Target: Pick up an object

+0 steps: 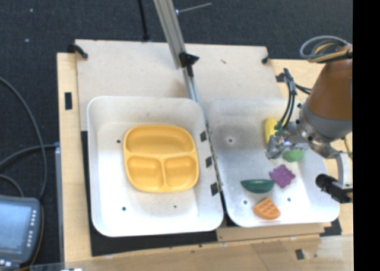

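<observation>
A wooden bench (148,71) on dark carpet bears two white bins; the left bin (101,121) holds a yellow tray (160,158); the gripper (278,145) hangs over the right bin (237,127), opening indiscernible, between a yellow object (271,127) and a green object (293,156); it touches both or neither, unclear.

No text, label, brand, number or sign can be read anywhere on the bins or counter.

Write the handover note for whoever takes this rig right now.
End effector: low in the right bin, beside the yellow piece and light green piece; grip state unclear.
Also in the right bin: purple piece, dark green bowl-like piece, orange piece.
Left bin: yellow divided tray.
Done: nothing visibly lifted.
Left: grasp one object and raise it.
</observation>
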Tool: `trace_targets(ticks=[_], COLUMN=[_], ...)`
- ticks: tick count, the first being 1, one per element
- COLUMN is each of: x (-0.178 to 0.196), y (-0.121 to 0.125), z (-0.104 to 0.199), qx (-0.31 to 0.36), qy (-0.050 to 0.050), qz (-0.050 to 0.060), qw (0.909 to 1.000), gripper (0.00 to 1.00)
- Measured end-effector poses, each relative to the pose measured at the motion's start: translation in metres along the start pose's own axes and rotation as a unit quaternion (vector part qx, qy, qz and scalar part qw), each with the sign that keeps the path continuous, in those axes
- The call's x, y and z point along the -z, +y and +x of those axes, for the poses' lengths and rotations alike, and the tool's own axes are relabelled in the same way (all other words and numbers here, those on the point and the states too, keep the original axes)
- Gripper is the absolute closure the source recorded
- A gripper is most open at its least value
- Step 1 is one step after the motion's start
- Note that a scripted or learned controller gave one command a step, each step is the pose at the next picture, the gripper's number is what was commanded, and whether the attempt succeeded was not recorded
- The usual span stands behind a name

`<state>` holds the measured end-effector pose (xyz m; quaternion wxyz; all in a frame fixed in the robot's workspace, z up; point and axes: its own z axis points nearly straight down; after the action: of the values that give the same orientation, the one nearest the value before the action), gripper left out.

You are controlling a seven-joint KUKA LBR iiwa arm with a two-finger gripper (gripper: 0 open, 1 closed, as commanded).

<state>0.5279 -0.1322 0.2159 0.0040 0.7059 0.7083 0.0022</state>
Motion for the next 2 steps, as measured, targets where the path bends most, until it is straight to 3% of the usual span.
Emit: trace_targets(ticks=[1,2], x=[0.063,0.083], y=[-0.001,0.000], z=[-0.005,-0.007], qx=[0.000,0.001], qy=[0.000,0.000], qz=[0.000,0.002], qw=[1.0000,1.0000], gripper=[1.00,1.00])
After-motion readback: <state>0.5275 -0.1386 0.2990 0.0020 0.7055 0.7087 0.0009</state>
